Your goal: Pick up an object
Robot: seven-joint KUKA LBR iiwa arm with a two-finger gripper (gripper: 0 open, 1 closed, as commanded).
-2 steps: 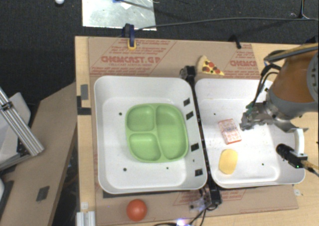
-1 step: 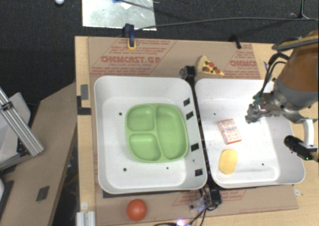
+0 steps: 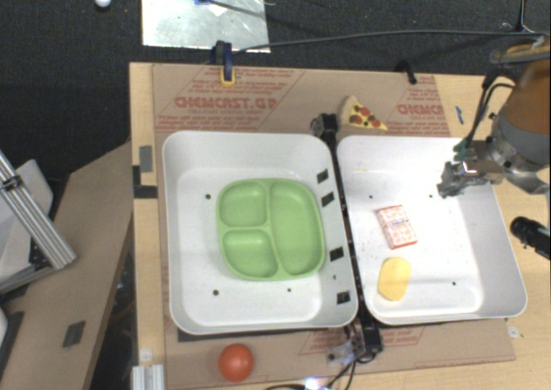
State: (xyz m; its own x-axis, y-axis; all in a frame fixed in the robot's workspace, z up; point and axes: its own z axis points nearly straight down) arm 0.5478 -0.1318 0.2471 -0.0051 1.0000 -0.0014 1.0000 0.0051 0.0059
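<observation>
- Pink packet (image 3: 396, 226) sits flat in the right bin (image 3: 499, 285), well left of and below my end effector (image 3: 455, 175).
- Looks light and thin, maybe slippery; I'd pinch across its short edges.
- Yellow lump (image 3: 394, 278) just below it looks rounder, probably an easier grab.
- End effector hovers near the bin's far right side; can't tell its state from here.

Arm position: reaching in from the worktop's right edge.
The grey arm (image 3: 527, 126), its orange band above the wrist, angles down and leftward; the gripper (image 3: 454, 178) points toward the worktop's left, low near the far right corner.
</observation>
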